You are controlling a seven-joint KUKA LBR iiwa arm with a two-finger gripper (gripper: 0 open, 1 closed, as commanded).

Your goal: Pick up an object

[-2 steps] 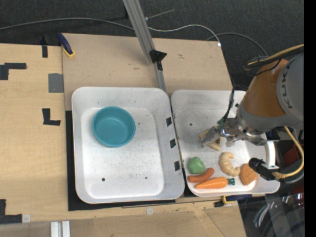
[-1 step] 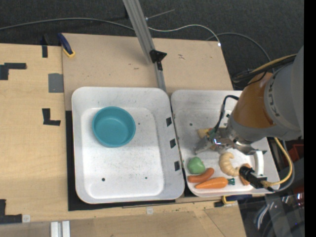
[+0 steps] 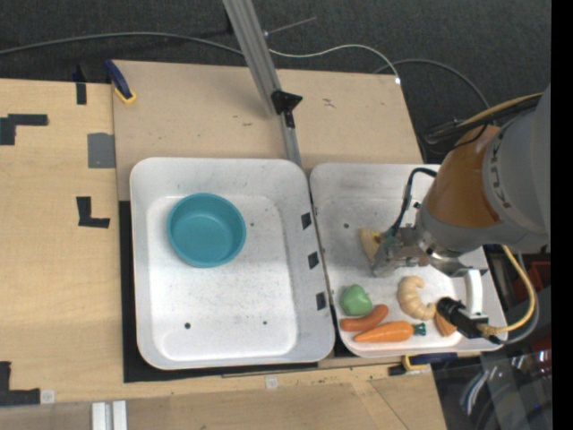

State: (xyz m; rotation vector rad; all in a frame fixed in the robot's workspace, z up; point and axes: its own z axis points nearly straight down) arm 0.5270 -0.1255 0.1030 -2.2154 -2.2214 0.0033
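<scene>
I'm seeing the gripper [image 3: 387, 256] sitting low in the right bin [image 3: 358, 186], at a tan piece [image 3: 371, 240]; grip state I can't tell. Nothing lifted yet. Croissant [image 3: 413, 296], carrots at 5 o'clock.

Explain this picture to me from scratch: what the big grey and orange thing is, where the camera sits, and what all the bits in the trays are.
The grey and orange thing is a robot arm reaching in from the right. Its job is to pick up an object. One camera looks down at a slant on a bench with two shallow white bins. The left bin holds a teal bowl. The right bin holds toy food: a green pepper, a red chilli, an orange carrot, a croissant and a pale wedge. The arm's claw is down in the right bin beside the wedge. The view is too unclear to tell whether it grips anything.
</scene>
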